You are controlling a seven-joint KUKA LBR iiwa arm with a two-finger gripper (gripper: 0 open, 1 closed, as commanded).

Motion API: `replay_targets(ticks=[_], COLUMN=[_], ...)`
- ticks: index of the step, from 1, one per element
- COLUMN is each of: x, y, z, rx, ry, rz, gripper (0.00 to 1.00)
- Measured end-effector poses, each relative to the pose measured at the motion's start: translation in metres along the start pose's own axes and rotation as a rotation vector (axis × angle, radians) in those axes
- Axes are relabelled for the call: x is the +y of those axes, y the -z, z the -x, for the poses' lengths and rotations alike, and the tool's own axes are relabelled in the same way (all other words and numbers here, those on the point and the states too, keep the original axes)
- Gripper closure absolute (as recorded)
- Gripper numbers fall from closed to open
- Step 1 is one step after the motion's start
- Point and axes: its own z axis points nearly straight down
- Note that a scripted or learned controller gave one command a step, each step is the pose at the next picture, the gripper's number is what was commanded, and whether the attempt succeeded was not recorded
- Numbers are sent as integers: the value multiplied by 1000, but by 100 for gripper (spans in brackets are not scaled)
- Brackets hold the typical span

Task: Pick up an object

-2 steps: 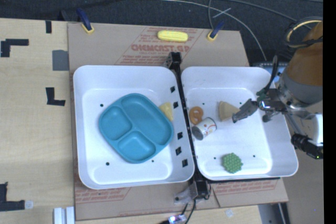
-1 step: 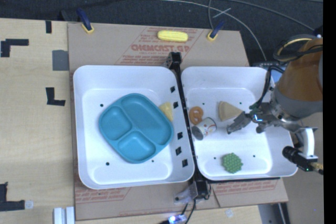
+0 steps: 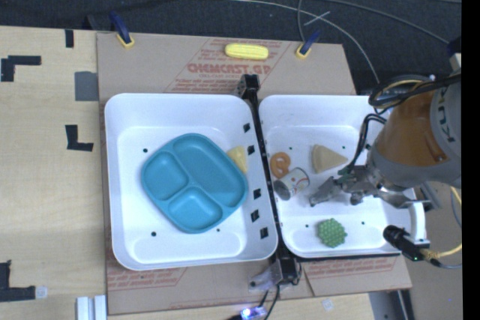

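Beige wedge [image 3: 328, 157] just beyond claw [image 3: 319, 197], fingers indistinct.

The things to pick lie in the right bin [image 3: 300, 105], all near the jaws. A green bumpy ball [image 3: 331, 231] rests just below the jaws, apart from them. A pale wedge [image 3: 327, 157] lies above them, with its point turned up and left. A small orange ring [image 3: 281, 163] lies flat, left of the jaws and a little higher. A clear cup [image 3: 289, 183] with a grey end lies on its side just left of the jaws, close below the ring.
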Motion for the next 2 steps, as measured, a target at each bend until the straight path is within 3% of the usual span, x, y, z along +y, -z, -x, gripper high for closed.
replay_targets(ticks=[1, 2], x=[0, 1], y=[-27, -15], z=[0, 0], rx=[-3, -5], ry=[0, 0], rz=[7, 10], gripper=[0, 100])
